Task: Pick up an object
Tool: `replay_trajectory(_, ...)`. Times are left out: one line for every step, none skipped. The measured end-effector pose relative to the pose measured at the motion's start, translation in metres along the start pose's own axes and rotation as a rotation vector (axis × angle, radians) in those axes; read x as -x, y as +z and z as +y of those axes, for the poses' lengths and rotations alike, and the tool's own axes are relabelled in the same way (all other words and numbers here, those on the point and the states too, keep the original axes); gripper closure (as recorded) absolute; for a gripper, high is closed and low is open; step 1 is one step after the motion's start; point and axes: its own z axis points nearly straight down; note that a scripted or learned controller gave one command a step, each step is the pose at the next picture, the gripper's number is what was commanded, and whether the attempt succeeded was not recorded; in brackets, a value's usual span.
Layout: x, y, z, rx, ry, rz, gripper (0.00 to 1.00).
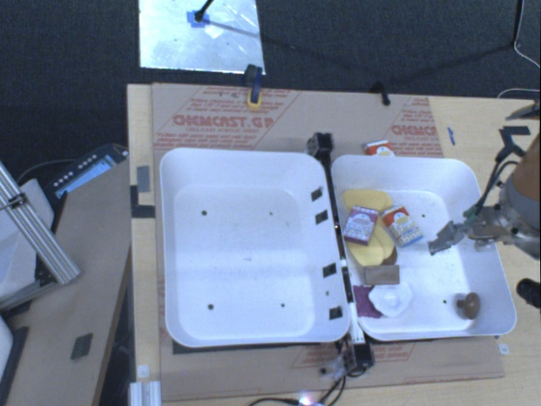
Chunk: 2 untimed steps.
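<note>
Bench (211,112) cardboard-topped, dark carpet around; pincer (443,242) over right bin (486,260) (grip state unclear).

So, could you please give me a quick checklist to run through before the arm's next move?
1. Objects present in the right bin: ok.
2. Claw over the right bin: ok.
3. Claw free of any object: cannot tell.
4. Claw directly above a target: not ok; the red and white box lies to its left.
5. Brown round object apart from the clutter: ok.
6. Purple box resting on the yellow object: ok.
</note>
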Motion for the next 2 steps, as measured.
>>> replay_trajectory(-0.077,0.103,0.035,0.0,-0.007,0.006,0.0)
replay_trajectory(-0.073,0.087,0.038,0.011,-0.002,0.002,1.0)
